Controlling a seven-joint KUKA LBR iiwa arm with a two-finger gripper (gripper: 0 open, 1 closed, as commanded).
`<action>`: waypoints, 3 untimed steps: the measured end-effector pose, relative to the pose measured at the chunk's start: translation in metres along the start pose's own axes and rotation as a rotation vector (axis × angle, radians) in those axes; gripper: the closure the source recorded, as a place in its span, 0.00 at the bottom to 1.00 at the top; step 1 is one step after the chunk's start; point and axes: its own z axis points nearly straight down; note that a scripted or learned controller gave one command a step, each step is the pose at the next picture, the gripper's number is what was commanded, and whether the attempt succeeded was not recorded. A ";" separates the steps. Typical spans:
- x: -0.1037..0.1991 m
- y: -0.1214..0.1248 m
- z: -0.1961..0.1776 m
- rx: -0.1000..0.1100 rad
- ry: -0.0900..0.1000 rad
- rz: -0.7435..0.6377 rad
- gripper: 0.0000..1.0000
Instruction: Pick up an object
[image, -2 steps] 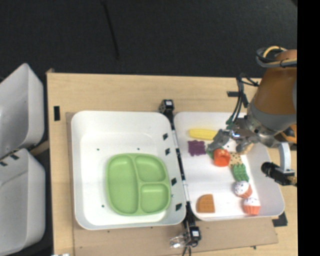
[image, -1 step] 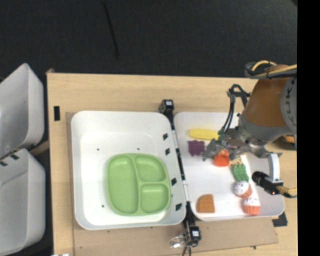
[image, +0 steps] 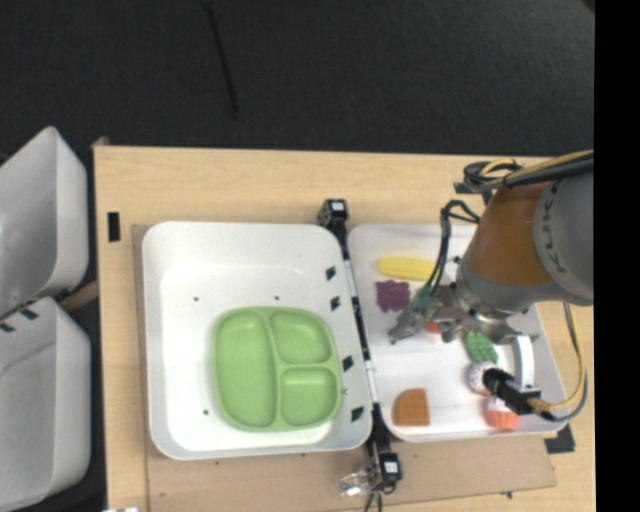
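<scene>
Pale wood bench (image: 120, 330) on a dark floor; white shapes at the far left edge. Two shallow white bins side by side. Left bin (image: 170, 260) holds a green three-compartment plate (image: 275, 368). Right bin (image: 372, 245) holds a yellow corn cob (image: 403, 267) near the far wall, a purple knobbly piece (image: 392, 295) just below it, a brown bread-like slab (image: 411, 407) at the near wall, a green item (image: 480, 347) and an orange item (image: 503, 418) by the right side. Claw (image: 412, 325) low, right of the purple piece; open or closed, cannot tell.
</scene>
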 end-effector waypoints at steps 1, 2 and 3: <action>-0.001 0.000 0.034 -0.003 0.000 0.001 0.00; -0.002 0.001 0.022 -0.008 -0.001 0.010 1.00; 0.005 -0.001 -0.026 -0.010 -0.001 -0.005 1.00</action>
